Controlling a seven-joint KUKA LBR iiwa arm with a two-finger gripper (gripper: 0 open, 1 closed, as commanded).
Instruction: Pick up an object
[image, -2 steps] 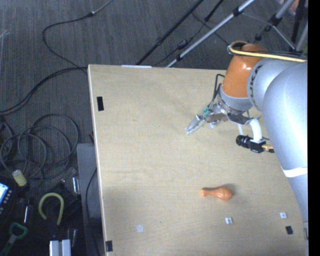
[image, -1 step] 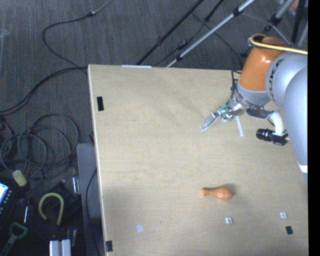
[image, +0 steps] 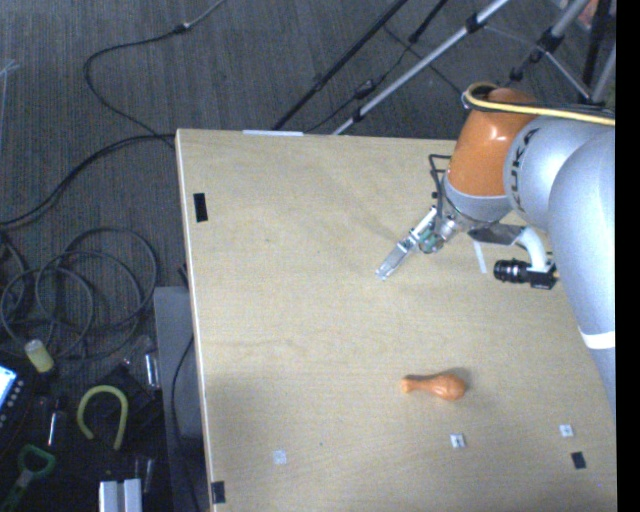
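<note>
Orange pear-shaped object (image: 436, 385) lies on its side on the tan bench top (image: 300, 300), narrow end pointing toward the bench's left edge. Gripper (image: 392, 263) hangs over the bench well apart from the object, up and slightly left of it in the camera view, slanted down-left. Nothing sits between the fingers; open or closed — cannot tell. Small black and white markers on the bench; no readable writing.

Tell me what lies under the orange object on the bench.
The orange object lies directly on the bare tan bench surface, well apart from the gripper. The patch of surface right beneath it is covered.
</note>
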